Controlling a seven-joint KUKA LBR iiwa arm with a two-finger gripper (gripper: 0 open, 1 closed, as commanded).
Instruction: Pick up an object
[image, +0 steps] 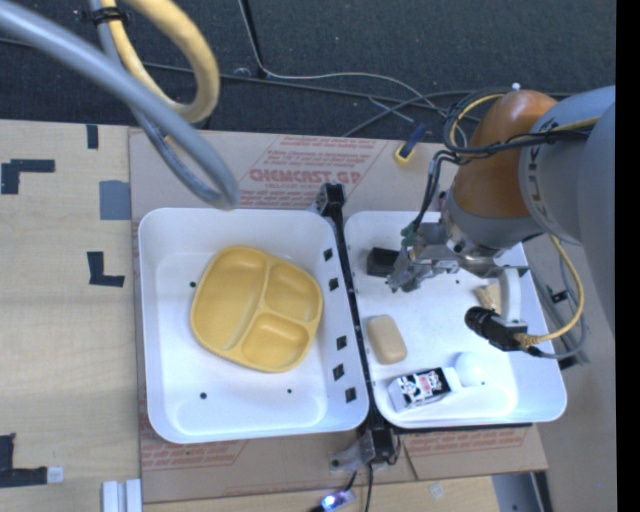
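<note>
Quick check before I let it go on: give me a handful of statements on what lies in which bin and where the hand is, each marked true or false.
1. The yellow divided plate lies in the left bin. True.
2. The tan oval bar lies in the left bin beside the plate. False: it lies in the right bin, near the divider.
3. The hand is over the right bin. True.
4. The black-and-white bottle stands upright at the far edge of the right bin. False: it lies on its side near the front edge.
5. The hand is clamped on the tan oval bar. False: the bar lies apart from it, nearer the front.
</note>
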